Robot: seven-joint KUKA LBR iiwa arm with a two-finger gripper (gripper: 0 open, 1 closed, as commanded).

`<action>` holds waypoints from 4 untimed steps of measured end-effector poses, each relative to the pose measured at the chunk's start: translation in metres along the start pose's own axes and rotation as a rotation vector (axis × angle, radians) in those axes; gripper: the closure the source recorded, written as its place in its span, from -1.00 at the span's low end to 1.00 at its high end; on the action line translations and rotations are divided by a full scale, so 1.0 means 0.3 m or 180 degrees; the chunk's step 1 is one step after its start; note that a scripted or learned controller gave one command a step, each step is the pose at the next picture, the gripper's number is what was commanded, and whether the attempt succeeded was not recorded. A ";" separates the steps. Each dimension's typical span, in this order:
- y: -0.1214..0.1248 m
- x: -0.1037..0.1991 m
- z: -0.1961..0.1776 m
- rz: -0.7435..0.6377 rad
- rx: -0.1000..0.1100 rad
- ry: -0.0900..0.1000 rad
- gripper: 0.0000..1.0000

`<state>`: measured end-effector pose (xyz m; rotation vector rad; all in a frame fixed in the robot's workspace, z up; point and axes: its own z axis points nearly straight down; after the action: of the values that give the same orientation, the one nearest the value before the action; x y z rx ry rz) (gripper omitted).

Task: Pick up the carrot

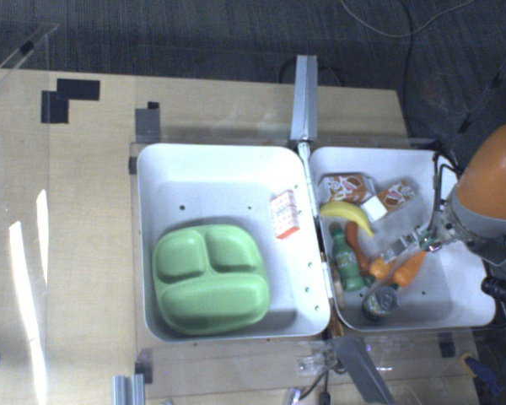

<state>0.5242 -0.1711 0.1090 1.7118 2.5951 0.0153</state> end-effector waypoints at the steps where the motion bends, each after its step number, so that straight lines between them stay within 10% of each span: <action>1: -0.033 0.099 0.010 -0.0646 -0.0060 -0.0064 -1.00; 2: -0.063 0.092 0.050 -0.1908 -0.0003 0.0001 -1.00; 4: -0.040 0.039 0.066 -0.1731 0.0034 0.0066 -1.00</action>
<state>0.5092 -0.1654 0.0887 0.9584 2.9799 0.0050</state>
